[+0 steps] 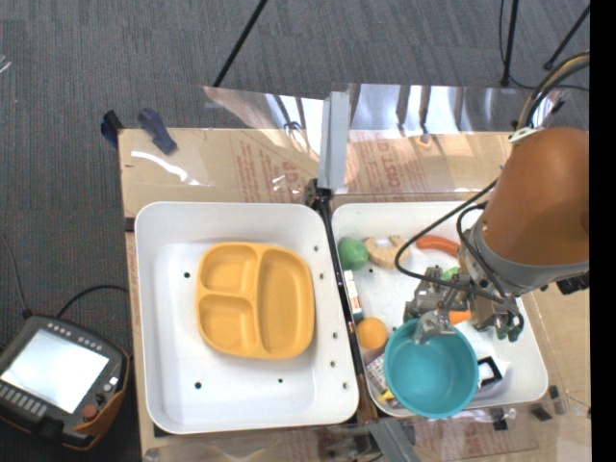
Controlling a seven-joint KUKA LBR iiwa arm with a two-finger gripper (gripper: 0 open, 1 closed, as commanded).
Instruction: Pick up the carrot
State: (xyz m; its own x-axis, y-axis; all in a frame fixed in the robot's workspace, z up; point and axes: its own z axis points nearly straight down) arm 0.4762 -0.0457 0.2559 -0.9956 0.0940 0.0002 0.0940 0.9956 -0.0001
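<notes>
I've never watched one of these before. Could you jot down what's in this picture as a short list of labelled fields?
left bin: holds a yellow divided plate
right bin: holds a teal bowl, an orange ball, a green ball and a carrot
arm: reaches over the right bin
gripper: low, just above the teal bowl's rim
carrot: lying near the back of the bin, apart from the gripper

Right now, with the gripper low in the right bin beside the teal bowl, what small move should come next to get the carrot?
Probably a short shift toward the bin's far side. The gripper sits just above the teal bowl's rim, while the carrot lies apart from it, farther back beside a green item. Centre over the carrot before descending.
</notes>
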